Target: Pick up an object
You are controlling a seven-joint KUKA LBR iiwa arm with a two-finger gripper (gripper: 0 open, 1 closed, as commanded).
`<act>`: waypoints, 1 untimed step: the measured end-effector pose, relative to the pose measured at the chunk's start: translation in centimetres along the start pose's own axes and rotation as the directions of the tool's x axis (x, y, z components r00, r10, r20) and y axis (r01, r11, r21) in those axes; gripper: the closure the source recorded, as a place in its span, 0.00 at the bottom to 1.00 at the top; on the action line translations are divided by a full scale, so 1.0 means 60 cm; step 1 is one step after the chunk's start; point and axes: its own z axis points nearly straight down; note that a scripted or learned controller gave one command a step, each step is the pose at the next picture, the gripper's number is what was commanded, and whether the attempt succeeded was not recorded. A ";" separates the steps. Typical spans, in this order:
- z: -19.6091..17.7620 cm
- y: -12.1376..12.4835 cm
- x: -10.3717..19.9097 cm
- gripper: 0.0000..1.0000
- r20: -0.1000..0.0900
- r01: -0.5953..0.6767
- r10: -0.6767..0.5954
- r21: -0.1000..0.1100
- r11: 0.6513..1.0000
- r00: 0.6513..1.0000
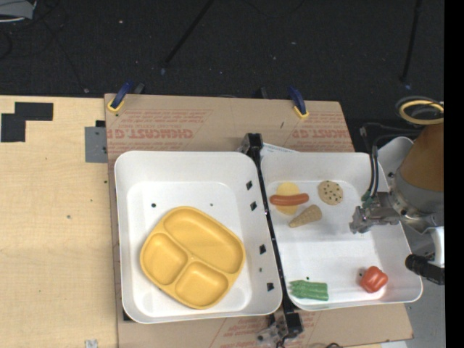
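The grey arm [424, 172] is reaching in from the right side of the camera view, its orange band sitting just above the wrist at the frame's edge. The wrist is hanging over the right-hand rim of the right bin [406, 267], and the gripper [365, 218] is pointing inward from it, leaning over the bin's right portion at about mid-height. The fingers are showing as a small dark metallic cluster, too blurred to tell how they are standing
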 end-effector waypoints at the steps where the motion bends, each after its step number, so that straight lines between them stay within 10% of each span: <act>1: -0.073 -0.008 0.005 1.00 0.000 0.002 -0.002 0.000 1.000 1.000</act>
